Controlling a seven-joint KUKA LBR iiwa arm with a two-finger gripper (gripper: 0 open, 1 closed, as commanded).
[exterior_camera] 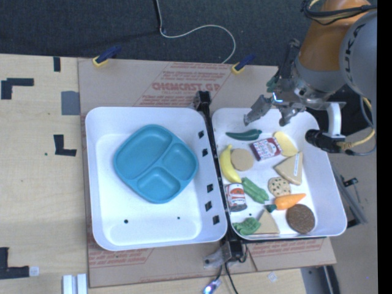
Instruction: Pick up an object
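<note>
The gripper (269,115) hangs over the far edge of the right bin (334,192), at the end of the grey arm (334,41) that enters from the right. Its two fingers (256,111) stand spread wide apart, with nothing between them. Below and just in front of the fingers lies a dark green chili pepper (244,135), apart from them.

The right bin carries the loose items, crowded toward its middle and near side. A banana (229,164) lies along the left wall, touching a round tan biscuit (242,159). A small red-and-white packet (265,147) sits beside a yellow piece (285,143) (its identity cannot be told). A pale wedge (290,169) rests near the right side, with a chocolate-chip cookie (278,185) just below it. A green pod (255,190) lies beside a small can (236,196). An orange carrot (288,201) sits above a round brown patty (301,218). At the near edge a leafy green piece (247,226) touches a tan sandwich triangle (267,223).

The left bin (101,182) holds a blue divided plate (155,163), lying flat, well apart from the gripper.

Both bins stand on a cardboard sheet (177,84).
</note>
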